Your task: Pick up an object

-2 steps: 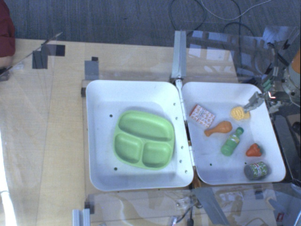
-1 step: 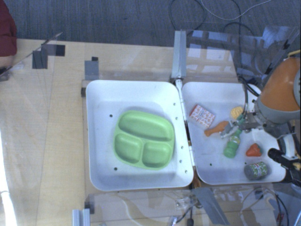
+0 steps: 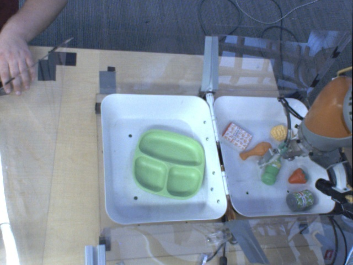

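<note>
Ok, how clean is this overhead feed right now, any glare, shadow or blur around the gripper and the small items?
Camera view: even, soft light, mild glare off the clear panel behind the right bin; faint shadow around the green tray; the gripper looks small and slightly soft over the green bottle, so its tips are hard to read; the orange-banded arm is cropped at the right.

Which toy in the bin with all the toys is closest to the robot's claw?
The green bottle. The gripper is right over its top end, while the orange drumstick, corn, red piece and can lie further off.
</note>
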`<control>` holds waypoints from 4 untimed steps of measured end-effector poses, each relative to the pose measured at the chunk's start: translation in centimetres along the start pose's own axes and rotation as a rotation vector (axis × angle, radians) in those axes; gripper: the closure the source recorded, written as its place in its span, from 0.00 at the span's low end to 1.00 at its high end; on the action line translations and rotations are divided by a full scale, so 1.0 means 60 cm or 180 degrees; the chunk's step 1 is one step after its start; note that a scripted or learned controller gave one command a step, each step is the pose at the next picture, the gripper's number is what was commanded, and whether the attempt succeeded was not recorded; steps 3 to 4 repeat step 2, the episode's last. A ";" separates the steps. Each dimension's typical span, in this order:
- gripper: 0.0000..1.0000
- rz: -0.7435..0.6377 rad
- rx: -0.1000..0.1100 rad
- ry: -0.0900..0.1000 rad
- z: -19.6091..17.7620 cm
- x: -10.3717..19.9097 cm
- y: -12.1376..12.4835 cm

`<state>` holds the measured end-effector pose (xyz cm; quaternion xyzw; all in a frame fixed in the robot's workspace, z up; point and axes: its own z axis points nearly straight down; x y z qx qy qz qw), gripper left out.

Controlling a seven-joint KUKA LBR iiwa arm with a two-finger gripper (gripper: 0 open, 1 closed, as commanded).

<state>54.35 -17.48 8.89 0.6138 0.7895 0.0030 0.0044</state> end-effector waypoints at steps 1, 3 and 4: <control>1.00 -0.0007 -0.0024 -0.0005 -0.021 0.001 0.006; 1.00 -0.0337 0.0003 0.0001 -0.165 0.102 0.134; 1.00 -0.0337 0.0003 0.0001 -0.165 0.102 0.134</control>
